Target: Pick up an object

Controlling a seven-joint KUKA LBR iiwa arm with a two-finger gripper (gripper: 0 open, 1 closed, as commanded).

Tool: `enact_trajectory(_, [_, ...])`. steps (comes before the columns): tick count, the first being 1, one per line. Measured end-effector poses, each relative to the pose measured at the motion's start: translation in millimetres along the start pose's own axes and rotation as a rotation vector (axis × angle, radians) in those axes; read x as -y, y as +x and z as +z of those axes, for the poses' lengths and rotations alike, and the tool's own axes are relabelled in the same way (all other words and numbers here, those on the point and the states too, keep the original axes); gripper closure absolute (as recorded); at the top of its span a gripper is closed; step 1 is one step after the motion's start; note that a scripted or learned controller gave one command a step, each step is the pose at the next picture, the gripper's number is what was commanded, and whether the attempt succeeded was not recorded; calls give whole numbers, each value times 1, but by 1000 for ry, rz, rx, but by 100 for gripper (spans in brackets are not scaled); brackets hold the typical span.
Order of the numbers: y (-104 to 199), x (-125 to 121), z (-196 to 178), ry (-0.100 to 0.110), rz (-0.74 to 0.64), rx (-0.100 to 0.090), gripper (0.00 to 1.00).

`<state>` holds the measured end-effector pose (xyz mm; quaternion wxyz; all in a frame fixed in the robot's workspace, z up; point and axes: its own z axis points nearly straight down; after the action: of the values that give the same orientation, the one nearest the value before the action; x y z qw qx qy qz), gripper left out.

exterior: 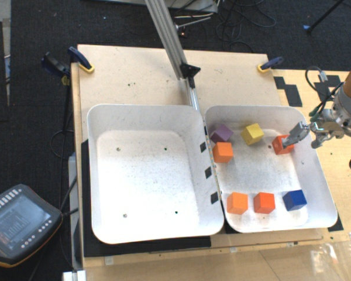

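While the gripper closes on a red cube, the right bin holds six blocks.
Lower right: an orange cube, a red-orange cube, a blue cube. Farther up: another orange cube, a purple cube, a yellow cube; the red one sits pinched between the fingers at right.

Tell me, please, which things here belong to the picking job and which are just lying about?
Part of the job:
- pincer
- red block at the pincer's tip
- right bin, which holds the blocks

Just lying about:
- left bin
- handheld controller
- clamps
- metal pole
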<state>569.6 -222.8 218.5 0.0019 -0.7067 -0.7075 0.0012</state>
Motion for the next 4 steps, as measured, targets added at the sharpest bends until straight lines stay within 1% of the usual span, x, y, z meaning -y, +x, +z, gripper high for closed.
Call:
enact_trajectory(1, [0,-1,-3,-4,-2,2,0])
enact_trajectory(2, [-1,-10,56,0,-1,0,0])
enact_trajectory(3, [4,-10,99,0,-1,0,0])
enact_trajectory(4, [5,-10,125,-2,0,1,0])
